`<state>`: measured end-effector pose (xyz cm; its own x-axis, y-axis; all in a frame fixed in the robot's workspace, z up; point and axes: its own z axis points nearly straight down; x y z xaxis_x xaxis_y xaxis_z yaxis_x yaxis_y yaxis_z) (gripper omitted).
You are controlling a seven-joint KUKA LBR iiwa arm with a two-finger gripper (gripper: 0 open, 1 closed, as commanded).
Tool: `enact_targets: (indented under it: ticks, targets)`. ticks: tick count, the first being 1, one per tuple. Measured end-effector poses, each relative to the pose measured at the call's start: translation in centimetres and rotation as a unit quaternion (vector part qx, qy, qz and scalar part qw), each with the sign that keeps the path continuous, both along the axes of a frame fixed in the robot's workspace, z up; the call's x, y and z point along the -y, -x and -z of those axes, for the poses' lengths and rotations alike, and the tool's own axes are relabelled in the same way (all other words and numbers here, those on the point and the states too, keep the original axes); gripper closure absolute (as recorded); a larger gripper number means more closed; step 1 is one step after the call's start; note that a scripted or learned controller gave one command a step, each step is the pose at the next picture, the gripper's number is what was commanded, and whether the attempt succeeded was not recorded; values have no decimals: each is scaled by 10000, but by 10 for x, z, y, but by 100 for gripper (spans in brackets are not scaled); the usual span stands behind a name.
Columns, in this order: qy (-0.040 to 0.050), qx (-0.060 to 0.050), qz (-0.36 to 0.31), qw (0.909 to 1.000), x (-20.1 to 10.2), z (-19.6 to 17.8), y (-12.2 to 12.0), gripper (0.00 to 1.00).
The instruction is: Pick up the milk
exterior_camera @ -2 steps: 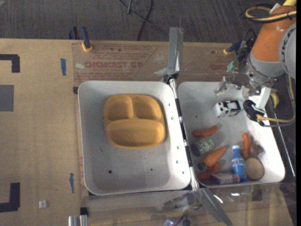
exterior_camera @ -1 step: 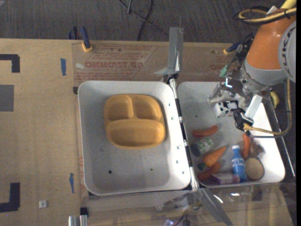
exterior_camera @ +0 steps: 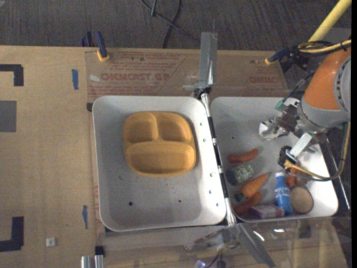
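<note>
The milk looks like the small blue and white bottle (exterior_camera: 283, 193), lying near the front of the right bin (exterior_camera: 234, 116). It rests between an orange carrot (exterior_camera: 255, 184) and a brown rounded item (exterior_camera: 302, 200). My gripper (exterior_camera: 271, 129) hangs over the back right part of that bin, well behind the bottle and apart from it. Nothing is visible in its grasp. The grey arm with its orange band (exterior_camera: 326, 85) comes in from the right.
The right bin also holds a reddish sausage (exterior_camera: 244, 156), a green and purple can (exterior_camera: 240, 173), a purple box (exterior_camera: 266, 211) and a small orange item (exterior_camera: 291, 179). A yellow divided plate (exterior_camera: 159, 143) lies in the left bin (exterior_camera: 111, 200). A metal divider (exterior_camera: 207, 66) stands behind the bins.
</note>
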<state>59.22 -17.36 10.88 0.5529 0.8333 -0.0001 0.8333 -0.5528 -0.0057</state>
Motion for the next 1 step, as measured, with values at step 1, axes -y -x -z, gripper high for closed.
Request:
enact_targets:
  ticks: [1]
  targets:
    - [20, 24, 571, 9984, -35, -23, -44, 0]
